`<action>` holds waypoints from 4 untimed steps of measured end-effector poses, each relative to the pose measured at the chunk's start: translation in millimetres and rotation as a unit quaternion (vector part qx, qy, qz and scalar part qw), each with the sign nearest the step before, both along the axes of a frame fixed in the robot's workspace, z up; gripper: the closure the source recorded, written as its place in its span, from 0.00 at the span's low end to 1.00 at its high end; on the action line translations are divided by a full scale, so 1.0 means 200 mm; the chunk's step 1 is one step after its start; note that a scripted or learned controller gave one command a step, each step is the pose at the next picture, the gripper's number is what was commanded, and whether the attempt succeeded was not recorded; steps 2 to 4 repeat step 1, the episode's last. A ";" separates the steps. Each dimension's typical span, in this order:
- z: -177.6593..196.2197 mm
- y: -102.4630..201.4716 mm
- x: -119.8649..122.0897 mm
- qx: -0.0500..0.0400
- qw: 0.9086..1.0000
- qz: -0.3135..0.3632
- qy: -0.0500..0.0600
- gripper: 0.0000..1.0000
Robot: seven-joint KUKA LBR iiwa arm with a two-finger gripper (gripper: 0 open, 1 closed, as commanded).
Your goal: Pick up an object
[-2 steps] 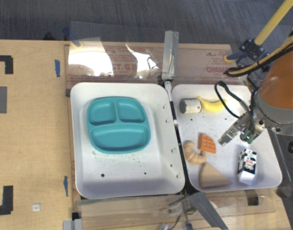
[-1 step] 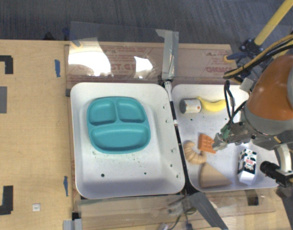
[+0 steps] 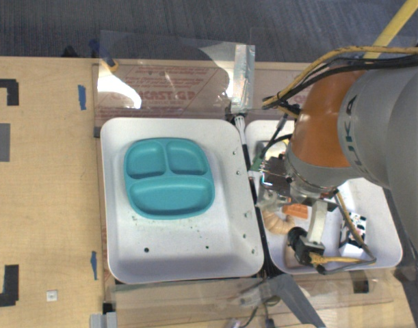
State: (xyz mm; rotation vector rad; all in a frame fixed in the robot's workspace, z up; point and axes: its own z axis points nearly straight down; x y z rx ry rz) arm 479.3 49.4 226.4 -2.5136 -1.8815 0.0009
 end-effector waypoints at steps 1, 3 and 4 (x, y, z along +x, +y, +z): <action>-0.13 0.31 -0.01 -0.001 0.996 -0.091 0.002 1.00; -0.13 0.31 -0.01 -0.001 0.996 -0.091 0.002 1.00; -0.13 0.31 -0.01 -0.001 0.996 -0.091 0.002 1.00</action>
